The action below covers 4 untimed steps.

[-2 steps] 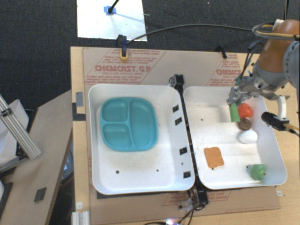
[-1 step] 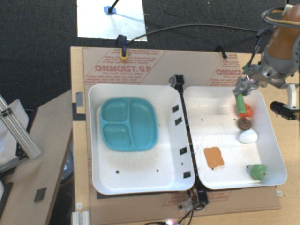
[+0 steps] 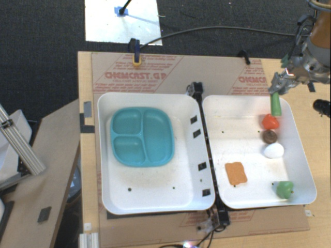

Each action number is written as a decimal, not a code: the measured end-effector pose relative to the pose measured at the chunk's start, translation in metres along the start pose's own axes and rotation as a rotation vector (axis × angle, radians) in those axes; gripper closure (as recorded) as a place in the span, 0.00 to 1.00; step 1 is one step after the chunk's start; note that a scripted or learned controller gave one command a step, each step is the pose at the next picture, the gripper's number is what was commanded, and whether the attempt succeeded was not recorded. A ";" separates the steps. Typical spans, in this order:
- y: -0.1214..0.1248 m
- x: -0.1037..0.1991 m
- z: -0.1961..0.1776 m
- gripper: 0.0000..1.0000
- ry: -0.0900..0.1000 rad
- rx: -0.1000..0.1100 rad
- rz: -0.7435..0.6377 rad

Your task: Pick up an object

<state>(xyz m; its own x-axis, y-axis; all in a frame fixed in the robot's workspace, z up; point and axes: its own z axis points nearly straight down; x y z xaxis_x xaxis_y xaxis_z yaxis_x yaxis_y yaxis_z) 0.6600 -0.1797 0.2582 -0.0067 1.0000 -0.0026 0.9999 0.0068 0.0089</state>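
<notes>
My gripper (image 3: 277,88) hangs over the far right corner of the right bin (image 3: 248,203). It is shut on the top end of a green cylinder (image 3: 275,105), which hangs down upright from it. Below that, along the bin's right side, lie a red-orange piece (image 3: 270,122), a brown ball (image 3: 269,136), a white egg shape (image 3: 273,151) and a green lump (image 3: 284,189). An orange flat piece (image 3: 236,173) lies near the bin's middle front.
The left bin (image 3: 106,138) holds a teal divided plate (image 3: 142,137). A black hinge strip (image 3: 202,149) separates the two bins. Cables run across the bench behind the bins, and a white sheet (image 3: 121,14) lies at the back.
</notes>
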 end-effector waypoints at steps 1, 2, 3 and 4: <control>-0.001 0.063 0.002 1.00 0.004 0.006 -0.003; 0.000 0.114 0.000 1.00 0.004 0.006 -0.003; -0.008 0.169 -0.003 1.00 0.004 0.007 -0.003; -0.015 0.223 0.019 1.00 0.004 0.008 -0.002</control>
<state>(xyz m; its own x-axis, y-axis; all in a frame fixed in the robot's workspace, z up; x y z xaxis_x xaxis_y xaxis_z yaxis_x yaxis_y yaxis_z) 0.6442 0.0428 0.2386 -0.0091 1.0000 0.0015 1.0000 0.0091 0.0007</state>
